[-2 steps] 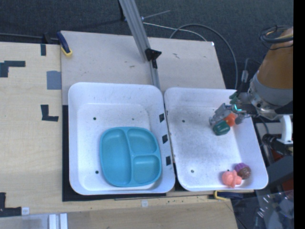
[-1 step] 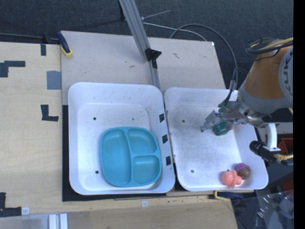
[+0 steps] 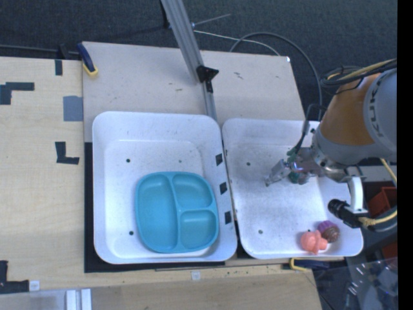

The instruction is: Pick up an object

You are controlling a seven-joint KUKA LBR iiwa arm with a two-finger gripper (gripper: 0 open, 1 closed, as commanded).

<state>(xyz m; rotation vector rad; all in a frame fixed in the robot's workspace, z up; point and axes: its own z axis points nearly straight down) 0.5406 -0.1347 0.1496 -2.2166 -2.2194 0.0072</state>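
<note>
1. While the arm [image 3: 361,118] leans in from the right, its gripper [image 3: 279,173] hangs low over the middle of the right bin [image 3: 258,141], and whether the claw is released or clenched I cannot tell at this size; nothing shows in its grasp.
2. The likeliest pick sits in the near right corner of that bin: a small pink toy [image 3: 313,241] with a purple toy [image 3: 328,230] touching it, both well apart from the gripper.
3. My read: these are light, rounded, probably soft or rubbery pieces, not fragile, but lumpy enough to squirt out of a pinch.
4. Best hold, I'd say, is across the pink one's widest part from straight above, fingers clear of its purple neighbour.
5. Trouble spot: they are tucked close to the bin's wall, so finger room on that side looks tight.
6. The bin floor is smooth white, faintly speckled, likely slick.
7. Over in the left bin [image 3: 110,173] lies a blue divided plate [image 3: 175,210], flat and harder to grip.
8. The bench [image 3: 39,128] around is pale wood with dark tape marks, and a metal pole [image 3: 184,28] slants over the far edge.
</note>
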